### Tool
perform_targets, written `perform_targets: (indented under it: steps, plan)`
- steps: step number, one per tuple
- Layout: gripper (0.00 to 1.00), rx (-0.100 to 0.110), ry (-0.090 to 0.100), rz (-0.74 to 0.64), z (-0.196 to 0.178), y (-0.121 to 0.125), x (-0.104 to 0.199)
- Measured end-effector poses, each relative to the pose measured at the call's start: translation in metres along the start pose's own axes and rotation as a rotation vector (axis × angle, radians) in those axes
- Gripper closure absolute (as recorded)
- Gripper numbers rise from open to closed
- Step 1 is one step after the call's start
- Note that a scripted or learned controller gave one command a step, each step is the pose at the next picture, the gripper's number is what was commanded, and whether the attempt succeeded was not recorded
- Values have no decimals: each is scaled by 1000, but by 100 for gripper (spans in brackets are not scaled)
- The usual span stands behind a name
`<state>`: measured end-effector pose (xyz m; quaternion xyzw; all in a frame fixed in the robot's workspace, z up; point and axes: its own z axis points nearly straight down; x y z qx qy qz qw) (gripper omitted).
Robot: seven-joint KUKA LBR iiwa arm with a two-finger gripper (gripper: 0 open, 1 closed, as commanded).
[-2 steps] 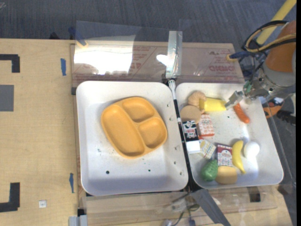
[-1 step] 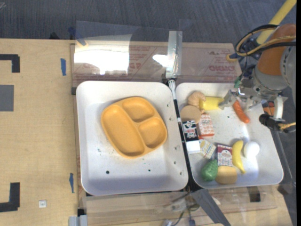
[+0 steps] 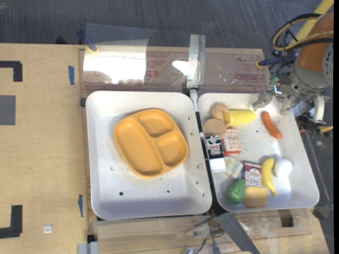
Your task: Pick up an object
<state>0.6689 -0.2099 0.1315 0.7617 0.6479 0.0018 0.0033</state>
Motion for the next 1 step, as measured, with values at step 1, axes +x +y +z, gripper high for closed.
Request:
perform_targets:
  steps: [1]
  plan:
    - [0,-23,16,39,27,-20,0]
